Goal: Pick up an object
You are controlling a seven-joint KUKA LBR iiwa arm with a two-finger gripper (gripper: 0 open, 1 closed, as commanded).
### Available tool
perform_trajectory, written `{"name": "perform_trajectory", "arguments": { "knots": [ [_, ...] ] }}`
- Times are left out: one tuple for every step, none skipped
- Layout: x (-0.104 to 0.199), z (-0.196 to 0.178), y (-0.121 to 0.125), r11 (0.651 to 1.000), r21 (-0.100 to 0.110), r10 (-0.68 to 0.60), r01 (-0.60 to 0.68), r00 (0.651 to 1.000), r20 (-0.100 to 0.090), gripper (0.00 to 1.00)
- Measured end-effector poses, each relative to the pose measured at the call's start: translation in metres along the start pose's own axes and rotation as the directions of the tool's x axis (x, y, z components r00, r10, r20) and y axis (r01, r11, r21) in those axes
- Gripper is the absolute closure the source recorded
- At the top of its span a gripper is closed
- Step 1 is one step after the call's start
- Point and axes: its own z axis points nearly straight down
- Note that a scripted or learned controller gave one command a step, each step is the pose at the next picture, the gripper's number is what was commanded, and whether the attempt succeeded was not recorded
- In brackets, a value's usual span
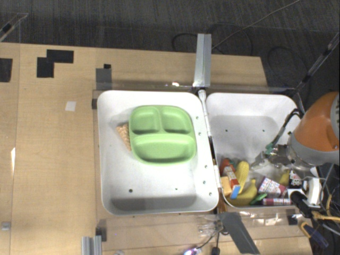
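The right bin (249,116) holds a heap of small objects along its front edge. In the heap are a yellow banana (243,171), a red bottle (230,170), an orange block (226,185), a small blue piece (236,192), a pink and white packet (270,186) and a dark red marker (276,201). My gripper (273,155) hangs low over the right part of the heap, just behind the packet, under the arm's orange band (319,126). I see nothing held in it.
The left bin (114,185) carries a green divided plate (161,133) with a tan, grainy item (123,136) poking out at its left edge. A metal post (203,60) stands behind the wall between the bins. Cables lie at the front right (313,217).
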Motion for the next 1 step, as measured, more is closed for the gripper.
{"name": "perform_trajectory", "arguments": {
  "knots": [
    [0.0629,0.0011,0.0291,0.995,0.001,0.097,-0.097,0.995,-0.001,0.0]
  ]
}}
